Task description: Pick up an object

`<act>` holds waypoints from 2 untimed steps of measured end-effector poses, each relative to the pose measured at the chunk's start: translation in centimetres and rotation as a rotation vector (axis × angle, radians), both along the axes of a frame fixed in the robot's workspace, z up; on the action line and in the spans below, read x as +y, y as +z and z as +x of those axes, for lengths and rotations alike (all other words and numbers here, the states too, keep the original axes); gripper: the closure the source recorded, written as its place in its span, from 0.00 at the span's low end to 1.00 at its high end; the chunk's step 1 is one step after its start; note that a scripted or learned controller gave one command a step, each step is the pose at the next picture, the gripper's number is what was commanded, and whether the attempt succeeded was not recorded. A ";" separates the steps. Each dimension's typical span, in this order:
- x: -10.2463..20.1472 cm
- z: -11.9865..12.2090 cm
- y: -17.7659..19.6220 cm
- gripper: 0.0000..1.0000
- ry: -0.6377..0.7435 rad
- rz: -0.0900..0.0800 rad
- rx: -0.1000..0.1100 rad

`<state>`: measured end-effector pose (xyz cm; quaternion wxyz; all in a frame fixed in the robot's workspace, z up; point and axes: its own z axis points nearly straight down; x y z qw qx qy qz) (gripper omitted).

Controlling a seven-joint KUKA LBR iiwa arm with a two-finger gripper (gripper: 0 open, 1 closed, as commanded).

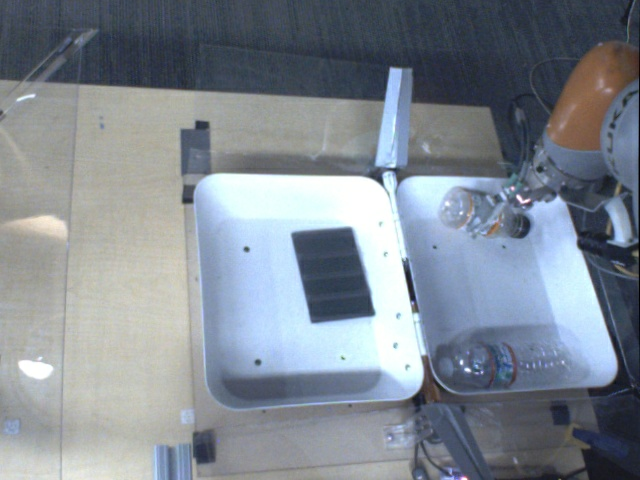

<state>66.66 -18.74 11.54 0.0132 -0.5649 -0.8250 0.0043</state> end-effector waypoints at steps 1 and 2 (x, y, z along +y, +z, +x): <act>0.4 -0.4 -0.7 0.00 0.028 -0.008 -0.007; 0.4 -0.6 0.2 1.00 0.032 -0.007 0.004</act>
